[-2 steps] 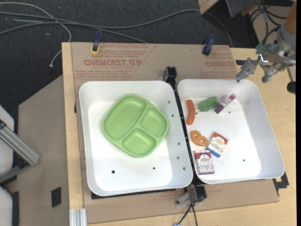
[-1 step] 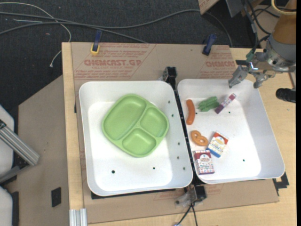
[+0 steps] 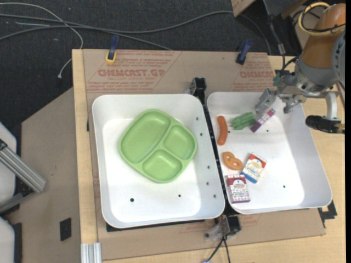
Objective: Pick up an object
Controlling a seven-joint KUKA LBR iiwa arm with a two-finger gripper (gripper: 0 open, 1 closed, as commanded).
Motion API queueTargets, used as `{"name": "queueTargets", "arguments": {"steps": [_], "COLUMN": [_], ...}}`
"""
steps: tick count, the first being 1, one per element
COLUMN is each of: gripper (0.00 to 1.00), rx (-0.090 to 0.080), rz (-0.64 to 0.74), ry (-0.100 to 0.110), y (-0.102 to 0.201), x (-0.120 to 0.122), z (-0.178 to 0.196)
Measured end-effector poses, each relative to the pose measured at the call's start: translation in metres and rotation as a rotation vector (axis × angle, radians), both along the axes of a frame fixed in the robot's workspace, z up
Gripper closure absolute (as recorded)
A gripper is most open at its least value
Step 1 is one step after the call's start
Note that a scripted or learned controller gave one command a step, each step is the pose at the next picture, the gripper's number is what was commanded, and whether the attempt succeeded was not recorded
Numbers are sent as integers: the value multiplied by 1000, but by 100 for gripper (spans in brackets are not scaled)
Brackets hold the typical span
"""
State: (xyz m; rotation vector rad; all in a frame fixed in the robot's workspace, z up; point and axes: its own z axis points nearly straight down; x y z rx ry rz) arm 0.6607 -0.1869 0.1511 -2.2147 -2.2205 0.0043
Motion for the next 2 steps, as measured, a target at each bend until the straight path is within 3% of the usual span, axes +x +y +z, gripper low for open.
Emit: {"name": "queueTargets", "arguments": {"steps": [1,2], "gripper": [0,100], "rx": [-1,-2], "rz": [-1,0], "ry": [-2,-7], "y": [-5,-5], "x": [4,5], "z": [-44,-29]}}
